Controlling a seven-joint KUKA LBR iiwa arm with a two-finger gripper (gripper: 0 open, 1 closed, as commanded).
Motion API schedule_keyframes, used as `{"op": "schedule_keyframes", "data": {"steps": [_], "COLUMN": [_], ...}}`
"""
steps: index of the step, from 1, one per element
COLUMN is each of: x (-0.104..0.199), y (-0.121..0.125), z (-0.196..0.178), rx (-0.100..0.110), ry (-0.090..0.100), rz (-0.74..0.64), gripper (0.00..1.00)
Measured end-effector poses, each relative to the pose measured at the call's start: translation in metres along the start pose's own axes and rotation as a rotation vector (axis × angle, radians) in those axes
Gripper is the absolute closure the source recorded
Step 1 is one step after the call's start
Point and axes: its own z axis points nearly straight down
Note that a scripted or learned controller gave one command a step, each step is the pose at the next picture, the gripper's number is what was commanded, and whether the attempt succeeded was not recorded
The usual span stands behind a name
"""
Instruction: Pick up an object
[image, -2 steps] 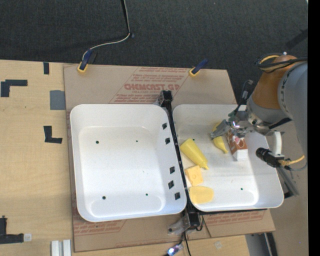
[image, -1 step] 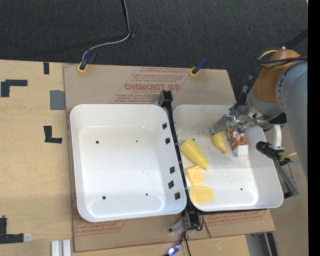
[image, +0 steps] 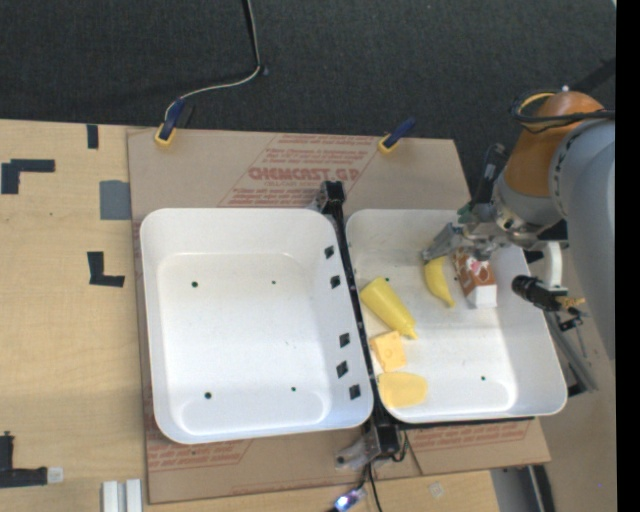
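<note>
**binwatcher:** Where's the gripper (image: 462, 250) at? I can't tell if it's clenched or released.

**kukafan:** Same. It's low in the right bin (image: 520, 400), right by the small banana (image: 437, 281) and a red-and-white packet (image: 476, 278). I'd centre on the banana alone, clear of the packet, then close and lift straight up.

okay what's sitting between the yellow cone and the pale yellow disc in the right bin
In the camera view, a small yellow square block lies between the yellow cone and the pale disc, close to both, near the right bin's left wall.
</note>
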Motion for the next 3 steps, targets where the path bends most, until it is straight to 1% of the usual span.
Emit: {"op": "schedule_keyframes", "data": {"steps": [1, 2, 3], "x": [-0.01, -0.001, 0.0], "y": [0.02, 0.004, 0.005], "z": [0.0, 0.014, 0.003], "rx": [-0.006, 0.015, 0.014], "ry": [0.003, 0.005, 0.004], "rz": [-0.002, 0.002, 0.001], "gripper": [0.0, 0.0, 1.0]}}
